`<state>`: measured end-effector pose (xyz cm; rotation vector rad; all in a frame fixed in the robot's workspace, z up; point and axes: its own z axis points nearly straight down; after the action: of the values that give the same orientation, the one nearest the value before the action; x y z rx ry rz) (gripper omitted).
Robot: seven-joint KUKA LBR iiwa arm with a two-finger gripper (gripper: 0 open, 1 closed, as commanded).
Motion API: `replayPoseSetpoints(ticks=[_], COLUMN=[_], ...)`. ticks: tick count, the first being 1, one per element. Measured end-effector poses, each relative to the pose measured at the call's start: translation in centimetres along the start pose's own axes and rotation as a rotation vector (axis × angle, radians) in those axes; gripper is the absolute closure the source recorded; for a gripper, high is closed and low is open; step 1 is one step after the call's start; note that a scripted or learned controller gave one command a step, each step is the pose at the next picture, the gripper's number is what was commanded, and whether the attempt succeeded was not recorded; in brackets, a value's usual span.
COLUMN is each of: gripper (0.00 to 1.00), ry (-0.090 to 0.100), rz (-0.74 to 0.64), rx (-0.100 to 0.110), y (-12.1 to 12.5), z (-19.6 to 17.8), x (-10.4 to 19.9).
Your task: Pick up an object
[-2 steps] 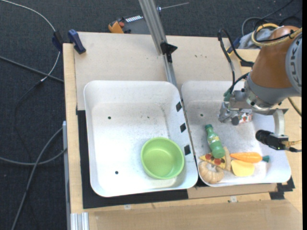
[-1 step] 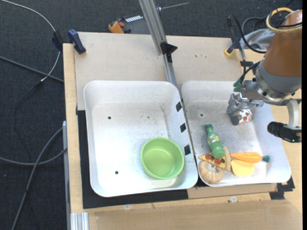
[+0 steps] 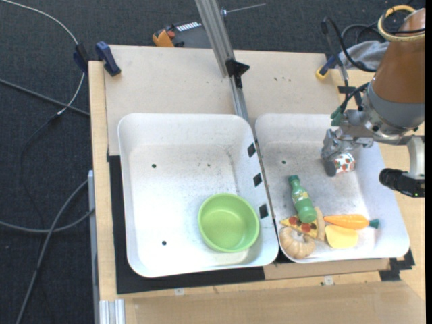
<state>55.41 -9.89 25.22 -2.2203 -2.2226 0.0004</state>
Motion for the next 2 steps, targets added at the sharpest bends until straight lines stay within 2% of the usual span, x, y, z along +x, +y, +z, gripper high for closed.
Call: replayPoseSetpoints(ticks=[2], gripper=[1.00], ry=[0.000], rz=[-0.003], rx=[0.002], y=[3.5], z=[2.0], x=[9.3])
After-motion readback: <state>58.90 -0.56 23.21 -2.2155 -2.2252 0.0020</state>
